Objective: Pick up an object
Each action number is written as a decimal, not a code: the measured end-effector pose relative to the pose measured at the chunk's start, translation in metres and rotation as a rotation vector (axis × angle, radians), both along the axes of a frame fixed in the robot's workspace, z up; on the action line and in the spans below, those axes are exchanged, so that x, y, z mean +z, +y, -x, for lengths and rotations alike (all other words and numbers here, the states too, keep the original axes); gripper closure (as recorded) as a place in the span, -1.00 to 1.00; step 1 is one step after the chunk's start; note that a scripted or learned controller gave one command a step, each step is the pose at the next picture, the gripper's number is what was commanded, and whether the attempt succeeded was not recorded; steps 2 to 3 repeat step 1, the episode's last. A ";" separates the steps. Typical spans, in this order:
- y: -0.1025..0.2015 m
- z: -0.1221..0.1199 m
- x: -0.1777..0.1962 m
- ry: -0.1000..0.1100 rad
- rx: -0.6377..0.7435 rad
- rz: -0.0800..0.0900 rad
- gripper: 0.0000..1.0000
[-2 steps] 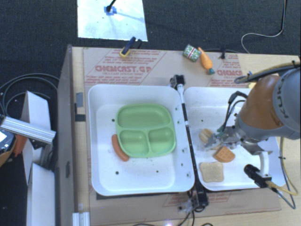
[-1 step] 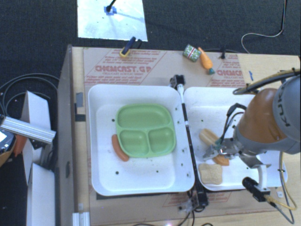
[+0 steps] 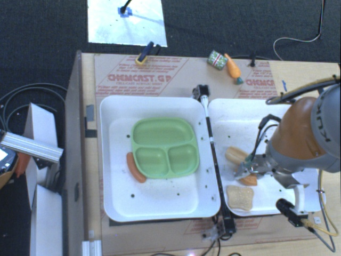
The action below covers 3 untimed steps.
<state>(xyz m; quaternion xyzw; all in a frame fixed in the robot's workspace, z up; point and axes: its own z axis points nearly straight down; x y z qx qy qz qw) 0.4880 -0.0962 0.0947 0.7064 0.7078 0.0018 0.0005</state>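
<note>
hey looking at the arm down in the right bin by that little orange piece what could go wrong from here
1. The gripper is low among three close items: an orange piece, a tan roll and a slice of bread. It may nudge or catch a neighbour instead of one clean object.
2. The orange piece looks small and flat on the right bin floor, so the grasp may slip off.
3. They lie near the divider between the bins, which could hamper the approach.

Small can [image 3: 217,59] and toy carrot [image 3: 233,68] on cardboard [image 3: 138,78] behind bins.

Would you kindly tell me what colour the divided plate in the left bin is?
Light green plate, seen in the camera view.
</note>
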 end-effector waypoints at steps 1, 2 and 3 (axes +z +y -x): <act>0.058 -0.054 0.090 0.000 0.002 0.001 1.00; 0.058 -0.054 0.090 0.000 0.002 0.001 1.00; 0.058 -0.054 0.090 0.000 0.002 0.001 1.00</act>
